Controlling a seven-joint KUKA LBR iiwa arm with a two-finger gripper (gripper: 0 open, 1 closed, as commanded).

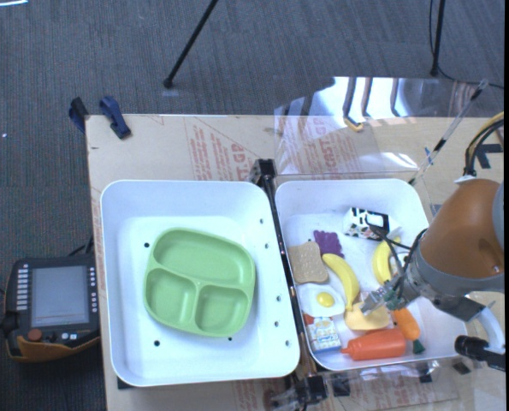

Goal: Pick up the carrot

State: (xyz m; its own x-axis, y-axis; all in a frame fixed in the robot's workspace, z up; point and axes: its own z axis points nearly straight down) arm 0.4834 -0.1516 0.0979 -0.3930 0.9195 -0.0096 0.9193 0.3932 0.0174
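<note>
- Toward the near right corner of the right bin point(408, 188), in the camera view, the gripper point(382, 299) is hanging low over the crowded toys, just left of the carrot point(406, 323); whether it is open or closed is not showing from this angle.
- What I am taking for the carrot is lying flat on the bin floor, close to the right wall, touching or nearly touching the red-orange bottle-like toy point(375, 344) in front of it and a pale yellow piece point(363, 318) to its left.
- Its long axis is running on a slant from upper left to lower right in the picture, with the green tip pointing toward the near right corner and the blunt orange end pointing back toward the bananas point(346, 277).
- The arm is probably lining up for the grasp, so the tool is needing a small shift to the right to centre on the orange body.
- Closing across the short width, at right angles to that slant, is looking like the safest choice.
- The descent is calling for care, since the neighbours are sitting close enough to be caught instead.
</note>
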